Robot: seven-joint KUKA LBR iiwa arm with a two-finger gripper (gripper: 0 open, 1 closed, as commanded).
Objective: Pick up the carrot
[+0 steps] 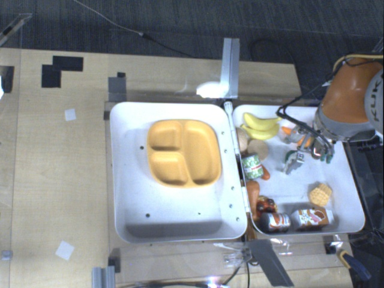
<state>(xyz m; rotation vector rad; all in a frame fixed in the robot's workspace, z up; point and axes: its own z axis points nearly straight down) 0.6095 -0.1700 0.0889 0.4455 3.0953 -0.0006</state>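
We see the gripper (293, 162) hanging over the middle of the right bin (345, 179), fingers slightly parted and empty. The carrot (253, 191) lies by the bin's left wall, lower in frame. We judge the approach unfinished; next, shift left and descend.

I see yellow divided plate (182, 152) in left bin (129, 179); bananas (262, 125), 2 cans (295, 219), waffle (320, 193) in right bin (348, 179).

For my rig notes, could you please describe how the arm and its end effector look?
The arm is grey with a broad orange band above the wrist, and black cables loop beside it. The end effector is small, grey metal, with orange and green fittings just above it.
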